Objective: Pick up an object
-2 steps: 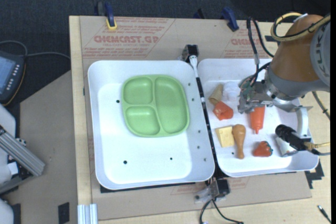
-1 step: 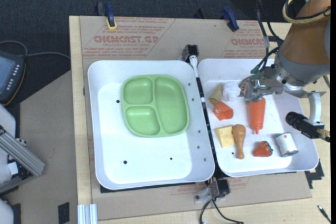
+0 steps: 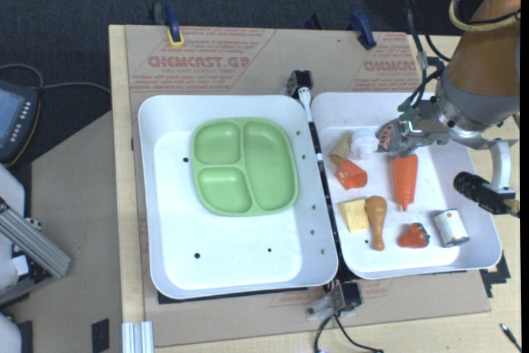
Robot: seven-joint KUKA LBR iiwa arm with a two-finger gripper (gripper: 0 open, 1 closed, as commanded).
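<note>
Nearest the lens, a red pepper (image 3: 414, 236) and a small can (image 3: 450, 227) lie at the right bin's (image 3: 388, 267) front edge. Behind them a carrot (image 3: 404, 180) lies lengthwise, its top just under the gripper (image 3: 398, 136). Approach step, apparently: the next move calls for descent onto the carrot. Grey arm (image 3: 483, 54) reaches in from the right, wrist bent down. Finger state: cannot tell.

The tool (image 3: 398, 136) hangs over the right bin (image 3: 475, 256). A carrot (image 3: 404, 180) lies just below it. A green divided plate (image 3: 245, 165) sits well to its left.
</note>
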